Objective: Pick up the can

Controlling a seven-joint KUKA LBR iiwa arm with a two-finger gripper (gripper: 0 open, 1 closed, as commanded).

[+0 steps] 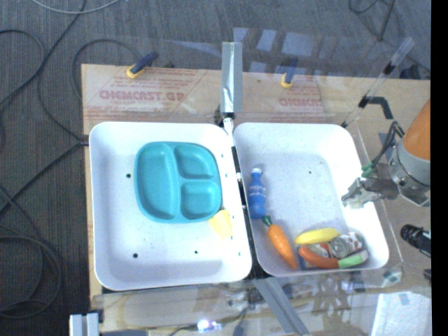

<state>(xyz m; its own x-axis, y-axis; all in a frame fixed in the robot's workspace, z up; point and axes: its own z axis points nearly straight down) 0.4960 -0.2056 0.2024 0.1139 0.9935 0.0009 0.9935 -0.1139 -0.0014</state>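
Note:
The can [347,244] is a small silver and red one lying on its side in the front right corner of the right bin [308,152]. It is wedged among a yellow banana [316,236], a red-orange pepper [318,259] and a green piece [355,260]. My gripper [358,193] hovers over the right bin's right rim, farther back than the can and slightly to its right, apart from it. Nothing shows in its grasp.
An orange carrot [281,244] and a blue bottle [257,193] lie along the right bin's left side. The left bin [112,257] holds a blue divided plate [178,180] and a small yellow piece [222,223]. Clear posts and clamps stand around the bench.

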